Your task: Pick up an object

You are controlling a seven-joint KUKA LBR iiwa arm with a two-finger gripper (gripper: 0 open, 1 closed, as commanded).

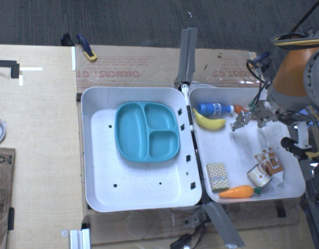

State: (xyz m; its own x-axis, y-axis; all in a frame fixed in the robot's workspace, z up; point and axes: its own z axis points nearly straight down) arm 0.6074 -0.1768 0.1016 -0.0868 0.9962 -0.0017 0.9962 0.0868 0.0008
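The right bin [237,149] holds a blue bottle [213,109] with an orange cap at its far edge. A yellow banana [208,121] lies just in front of the bottle. Near the front are a small patterned block [217,176], an orange carrot [236,192] and a brown-and-white carton [265,167] lying on its side. My gripper [241,120] hangs low over the back of this bin, just right of the bottle's cap and the banana's tip. I see nothing held in it.
The left bin [97,191] holds a teal divided plate [147,131]. A grey post [188,56] rises behind the wall between the bins. The arm's orange band [294,71] hangs over the right bin's back right corner.
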